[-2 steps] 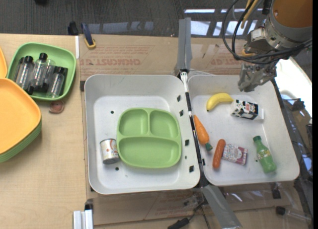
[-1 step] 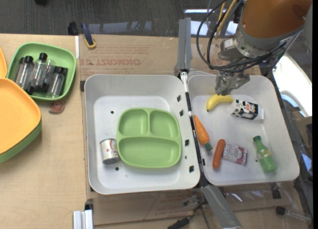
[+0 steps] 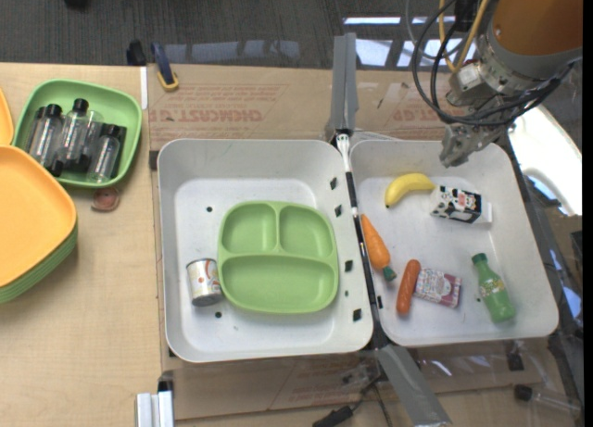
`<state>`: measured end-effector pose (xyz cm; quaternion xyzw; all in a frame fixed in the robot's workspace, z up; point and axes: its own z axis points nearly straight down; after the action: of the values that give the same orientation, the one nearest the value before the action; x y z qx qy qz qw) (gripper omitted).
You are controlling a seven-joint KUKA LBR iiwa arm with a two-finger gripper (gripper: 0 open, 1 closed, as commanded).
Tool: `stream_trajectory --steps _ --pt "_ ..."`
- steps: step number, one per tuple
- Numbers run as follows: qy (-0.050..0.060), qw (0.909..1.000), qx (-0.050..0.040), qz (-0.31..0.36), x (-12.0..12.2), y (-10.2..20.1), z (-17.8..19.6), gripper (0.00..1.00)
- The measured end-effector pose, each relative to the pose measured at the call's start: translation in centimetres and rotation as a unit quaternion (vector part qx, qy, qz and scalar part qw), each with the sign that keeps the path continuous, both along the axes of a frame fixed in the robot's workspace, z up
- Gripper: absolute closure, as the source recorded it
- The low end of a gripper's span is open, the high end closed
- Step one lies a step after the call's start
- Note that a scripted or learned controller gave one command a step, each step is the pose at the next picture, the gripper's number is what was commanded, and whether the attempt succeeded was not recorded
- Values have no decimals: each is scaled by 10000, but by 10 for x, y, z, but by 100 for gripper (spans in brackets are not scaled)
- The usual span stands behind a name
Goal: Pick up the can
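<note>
Two shallow white plastic bins are sitting side by side on a tan wooden bench, with dark carpet showing beyond it. Lying in the left bin [image 3: 176, 319] is the small silver can with a printed label [image 3: 203, 282], tipped on its side and touching the left edge of the green three-compartment plastic tray [image 3: 278, 258]. Hovering well apart from it, over the far edge of the right bin [image 3: 533, 323], is the grey two-finger gripper [image 3: 460, 147]; whether it is apart or together cannot be told from here. As a judgement, the long crossing is carrying the risk: the arm may be descending on the yellow banana [image 3: 410, 187] or the black-and-white carton [image 3: 457, 204] instead, and the can, lying sideways against the tray, may be rolling away or wedging under a closing grip
</note>
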<state>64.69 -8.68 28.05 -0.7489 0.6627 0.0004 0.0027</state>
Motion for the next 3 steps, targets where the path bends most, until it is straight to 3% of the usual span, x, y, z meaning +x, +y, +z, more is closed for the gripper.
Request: stream_trajectory --steps 1,2,3 --pt "0 9965 0 836 13 20 13 100" --pt "17 9855 1 1695 12 7 -36 100" --pt "-3 9851 -2 1718 13 -21 54 100"
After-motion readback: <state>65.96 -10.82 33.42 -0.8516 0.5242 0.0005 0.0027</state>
